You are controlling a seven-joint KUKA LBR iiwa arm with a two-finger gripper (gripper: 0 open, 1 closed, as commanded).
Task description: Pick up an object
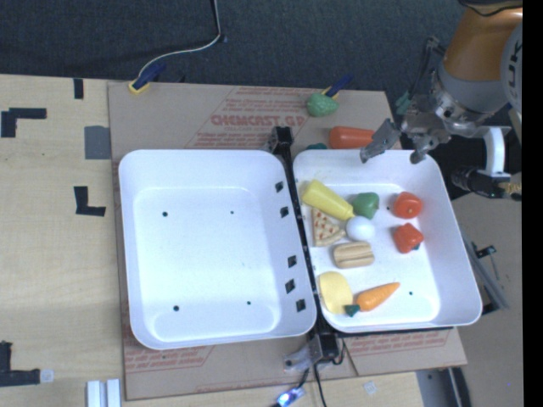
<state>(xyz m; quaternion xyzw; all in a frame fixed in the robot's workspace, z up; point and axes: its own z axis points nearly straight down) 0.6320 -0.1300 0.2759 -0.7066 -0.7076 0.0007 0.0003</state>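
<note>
Looks like a robotics lab: taped marks on the table (51, 168), cardboard sheet (246, 121) under two white bins (204, 164), toy foods, loose cable (182, 53).

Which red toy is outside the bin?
The long red-orange pepper lies on the cardboard just beyond the right bin's rim. The two rounder red toys sit inside that bin.

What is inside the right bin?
Right bin: yellow corn, waffle wedge, white egg, green pepper, two red tomatoes, bread roll, lemon, carrot. Nothing looks covered.
</note>
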